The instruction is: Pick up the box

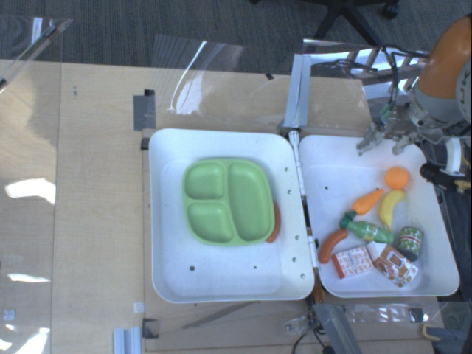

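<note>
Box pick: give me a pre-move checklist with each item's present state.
1. Box in view in the right bin: ok.
2. Box top uncovered: ok; nothing lies on it.
3. Room around the box: not ok; a sausage and a second carton lie close beside it.
4. Gripper over the box: not ok; it is at the bin's far edge.
5. Gripper open: cannot tell.
6. Path to the box: not ok; carrot and bottle lie between.
</note>
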`<state>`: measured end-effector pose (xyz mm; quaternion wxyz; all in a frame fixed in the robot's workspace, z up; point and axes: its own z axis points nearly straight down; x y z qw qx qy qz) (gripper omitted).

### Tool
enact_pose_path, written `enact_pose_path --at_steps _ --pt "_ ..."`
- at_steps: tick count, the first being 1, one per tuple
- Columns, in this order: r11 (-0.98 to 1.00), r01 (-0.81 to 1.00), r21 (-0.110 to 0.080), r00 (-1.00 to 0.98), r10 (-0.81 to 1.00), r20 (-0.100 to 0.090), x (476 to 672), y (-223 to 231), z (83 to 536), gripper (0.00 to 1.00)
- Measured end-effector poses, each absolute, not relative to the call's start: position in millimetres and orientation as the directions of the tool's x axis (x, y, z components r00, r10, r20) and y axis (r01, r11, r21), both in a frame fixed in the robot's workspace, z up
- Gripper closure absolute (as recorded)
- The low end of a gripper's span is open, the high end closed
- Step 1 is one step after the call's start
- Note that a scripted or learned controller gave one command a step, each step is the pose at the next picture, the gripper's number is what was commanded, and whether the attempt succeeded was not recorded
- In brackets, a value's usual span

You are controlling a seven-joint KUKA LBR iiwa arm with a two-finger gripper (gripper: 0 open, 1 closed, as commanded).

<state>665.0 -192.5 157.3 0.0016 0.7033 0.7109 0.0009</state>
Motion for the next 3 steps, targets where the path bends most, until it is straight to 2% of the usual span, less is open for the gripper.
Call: enact_pose_path --at_steps 1,2,3 --pt "0.244 0.97 0.008 -0.244 0.97 -0.003 639.5 -169 87 0.0" --pt "0.142 0.99 0.012 -0.142 0.99 -0.002 564.6 -123 89 0.0" --pt "0.229 0.973 0.009 -0.229 0.973 -0.004 637.4 -135 148 0.0"
